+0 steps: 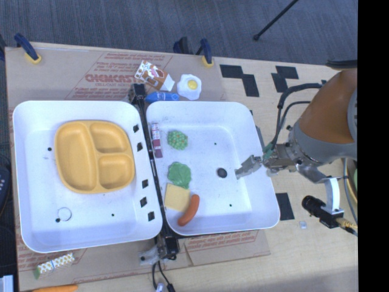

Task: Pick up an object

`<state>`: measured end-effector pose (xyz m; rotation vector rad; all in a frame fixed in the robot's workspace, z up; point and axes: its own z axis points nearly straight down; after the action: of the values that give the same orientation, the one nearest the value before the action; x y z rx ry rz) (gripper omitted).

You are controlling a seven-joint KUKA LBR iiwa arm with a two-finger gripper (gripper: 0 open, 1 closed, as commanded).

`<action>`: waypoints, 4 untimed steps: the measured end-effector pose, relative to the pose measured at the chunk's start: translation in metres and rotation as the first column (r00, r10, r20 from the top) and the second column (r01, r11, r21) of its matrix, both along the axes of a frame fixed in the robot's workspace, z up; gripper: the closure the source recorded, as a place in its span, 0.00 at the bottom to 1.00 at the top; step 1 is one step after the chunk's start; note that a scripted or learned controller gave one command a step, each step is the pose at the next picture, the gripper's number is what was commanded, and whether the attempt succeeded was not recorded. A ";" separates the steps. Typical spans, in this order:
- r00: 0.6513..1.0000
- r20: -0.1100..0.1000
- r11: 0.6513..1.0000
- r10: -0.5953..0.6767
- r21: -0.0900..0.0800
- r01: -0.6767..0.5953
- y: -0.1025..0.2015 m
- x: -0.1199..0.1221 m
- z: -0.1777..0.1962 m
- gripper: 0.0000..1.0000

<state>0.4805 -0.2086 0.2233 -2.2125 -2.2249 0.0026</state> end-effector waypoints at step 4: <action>0.899 0.001 0.899 -0.438 -0.001 0.438 0.114 -0.005 -0.132 1.00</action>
<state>0.4760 -0.0950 0.0917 -2.6566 -1.6718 0.0013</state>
